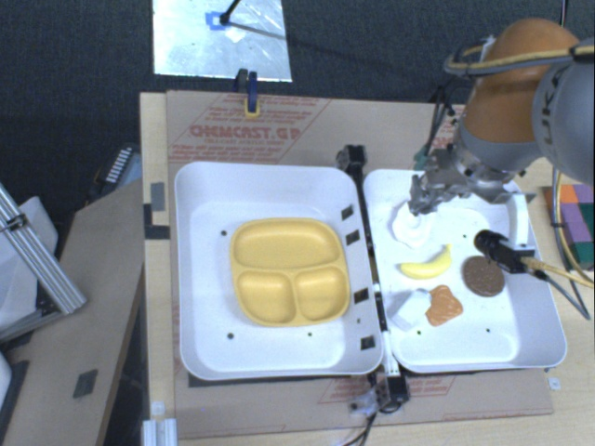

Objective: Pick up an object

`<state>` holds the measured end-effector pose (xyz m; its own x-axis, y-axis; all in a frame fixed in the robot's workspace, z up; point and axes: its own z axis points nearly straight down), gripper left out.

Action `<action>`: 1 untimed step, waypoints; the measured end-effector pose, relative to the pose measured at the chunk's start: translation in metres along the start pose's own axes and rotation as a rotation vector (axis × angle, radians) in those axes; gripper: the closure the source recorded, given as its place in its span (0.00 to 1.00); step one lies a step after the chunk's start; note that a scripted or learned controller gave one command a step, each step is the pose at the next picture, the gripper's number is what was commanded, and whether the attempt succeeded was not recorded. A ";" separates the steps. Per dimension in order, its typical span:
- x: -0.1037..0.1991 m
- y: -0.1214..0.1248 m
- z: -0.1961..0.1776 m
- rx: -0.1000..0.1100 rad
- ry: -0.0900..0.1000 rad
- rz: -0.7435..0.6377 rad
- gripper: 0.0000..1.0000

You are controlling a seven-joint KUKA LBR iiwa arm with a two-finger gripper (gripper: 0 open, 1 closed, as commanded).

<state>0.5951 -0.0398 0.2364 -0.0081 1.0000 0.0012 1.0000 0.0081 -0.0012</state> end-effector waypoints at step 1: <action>0.056 -0.025 0.001 0.000 0.000 -0.001 1.00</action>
<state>0.5695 0.0158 0.2359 -0.0089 1.0000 0.0016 1.0000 0.0089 -0.0010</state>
